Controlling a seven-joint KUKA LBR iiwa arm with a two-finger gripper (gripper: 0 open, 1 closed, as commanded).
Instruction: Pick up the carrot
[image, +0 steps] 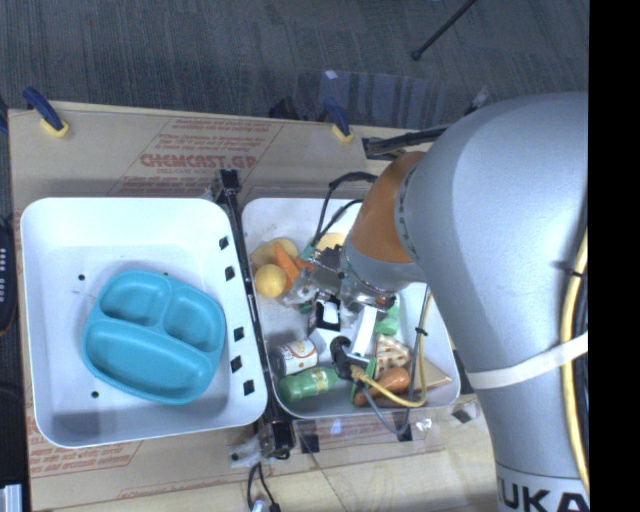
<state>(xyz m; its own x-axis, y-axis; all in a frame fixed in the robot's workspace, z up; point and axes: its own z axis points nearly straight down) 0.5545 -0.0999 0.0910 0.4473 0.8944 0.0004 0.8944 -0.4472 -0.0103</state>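
Sitting in the left bin (40, 300) is a blue divided plate (153, 336), nothing else. The right bin (262, 215) is packed: the carrot (286, 264) lies at its upper left, touching a yellow lemon (270, 281), with a small can (298, 355) and green bottle (307, 381) lower down. The end effector (335, 315) hangs mid-bin just right of the carrot; can't tell its grip. The surface (150, 160) reads "CHEMCAST GP".

You have two white bins side by side on the bench (150, 150); the left bin (60, 225) holds a blue divided plate (152, 335); in the right bin (262, 215) you see a yellow lemon (270, 281) at the far left, a small can (298, 355) and a green bottle (308, 382) near the front edge.
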